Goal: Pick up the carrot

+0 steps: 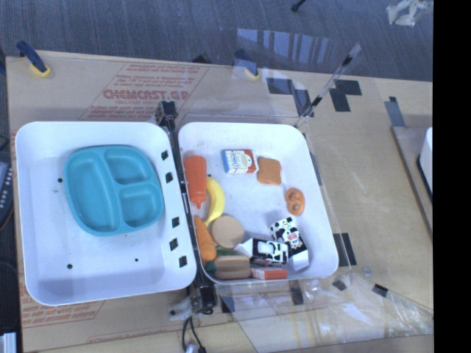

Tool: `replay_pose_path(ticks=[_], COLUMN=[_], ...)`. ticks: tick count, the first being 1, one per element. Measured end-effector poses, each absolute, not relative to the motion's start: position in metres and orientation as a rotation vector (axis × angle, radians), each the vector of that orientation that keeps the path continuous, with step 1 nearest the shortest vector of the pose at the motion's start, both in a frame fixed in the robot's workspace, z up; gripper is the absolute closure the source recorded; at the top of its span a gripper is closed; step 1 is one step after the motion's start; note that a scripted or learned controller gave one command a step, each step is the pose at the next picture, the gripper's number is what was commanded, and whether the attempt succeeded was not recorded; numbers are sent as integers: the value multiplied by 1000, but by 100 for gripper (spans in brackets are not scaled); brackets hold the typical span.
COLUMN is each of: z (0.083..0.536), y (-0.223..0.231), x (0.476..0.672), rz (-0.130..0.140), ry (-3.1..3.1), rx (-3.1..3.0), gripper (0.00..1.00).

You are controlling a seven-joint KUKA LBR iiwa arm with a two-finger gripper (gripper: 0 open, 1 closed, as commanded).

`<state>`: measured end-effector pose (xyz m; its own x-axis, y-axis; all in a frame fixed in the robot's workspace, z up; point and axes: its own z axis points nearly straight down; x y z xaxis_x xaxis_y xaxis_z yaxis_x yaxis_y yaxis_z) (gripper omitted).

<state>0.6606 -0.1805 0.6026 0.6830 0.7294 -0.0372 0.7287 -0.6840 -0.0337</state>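
Over by the left wall of the right bin [246,197], we see the carrot [204,239]. It is orange and long. It lies flat, and its long way runs from the far side of the bin toward the near side, leaning just a bit. A yellow banana [214,201] is just past its far end. A round tan thing [227,232] sits right beside it, and a brown block [232,266] is near its low end.

We cannot tell if the claw is spread or pressed together. The arm comes in from the right, so we think the carrot lies on the far side of the bin from the claw, past the other toys. We think the claw should come down from above and pinch across the thin way. The wall and the round thing are close, so it may bump them.
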Motion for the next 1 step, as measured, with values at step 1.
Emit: replay_pose_path(ticks=[1], z=[613], y=[-177], x=[662], rz=[78], ry=[-1259], rx=[-2863], gripper=[100])
